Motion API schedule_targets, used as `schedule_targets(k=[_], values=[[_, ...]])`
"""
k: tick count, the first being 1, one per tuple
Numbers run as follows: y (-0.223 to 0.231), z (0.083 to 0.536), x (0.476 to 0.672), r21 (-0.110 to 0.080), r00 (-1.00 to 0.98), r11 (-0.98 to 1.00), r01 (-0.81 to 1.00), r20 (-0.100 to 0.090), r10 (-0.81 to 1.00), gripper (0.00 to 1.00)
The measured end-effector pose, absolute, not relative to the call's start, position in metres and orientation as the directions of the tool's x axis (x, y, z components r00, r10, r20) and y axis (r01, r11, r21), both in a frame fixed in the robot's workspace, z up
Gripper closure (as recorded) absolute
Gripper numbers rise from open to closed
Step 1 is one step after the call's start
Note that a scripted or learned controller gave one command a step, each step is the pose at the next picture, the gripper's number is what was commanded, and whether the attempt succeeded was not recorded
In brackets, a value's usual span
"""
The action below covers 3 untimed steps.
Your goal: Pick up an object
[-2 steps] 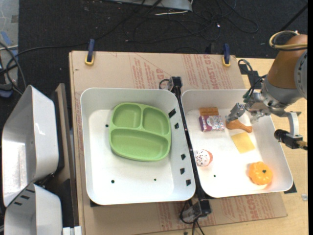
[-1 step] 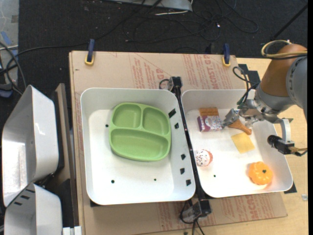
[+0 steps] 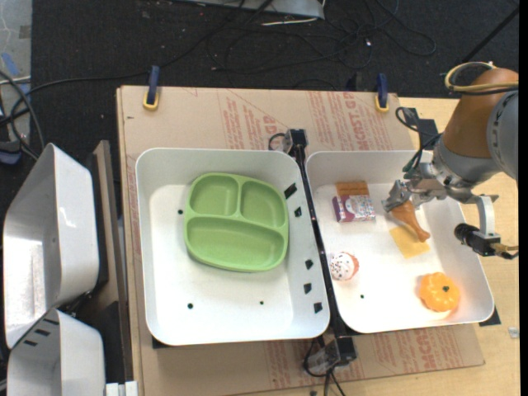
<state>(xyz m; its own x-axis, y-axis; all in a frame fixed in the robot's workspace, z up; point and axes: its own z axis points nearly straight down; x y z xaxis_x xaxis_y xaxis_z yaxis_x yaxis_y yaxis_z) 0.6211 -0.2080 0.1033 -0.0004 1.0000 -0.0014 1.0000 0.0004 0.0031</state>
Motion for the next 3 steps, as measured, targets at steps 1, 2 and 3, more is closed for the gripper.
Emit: schedule_targets(k=[1, 2, 3], values=[[-0.205, 0.166, 0.62, 0.005, -0.002, 0.002, 1.0, -0.002, 1.0, 1.0], [-0.195, 0.215, 0.62, 0.006, -0.004, 0.004, 1.0, -0.002, 1.0, 1.0], [-0.195, 0.269, 0.621, 0.007, -0.004, 0.004, 1.0, -0.002, 1.0, 1.0]])
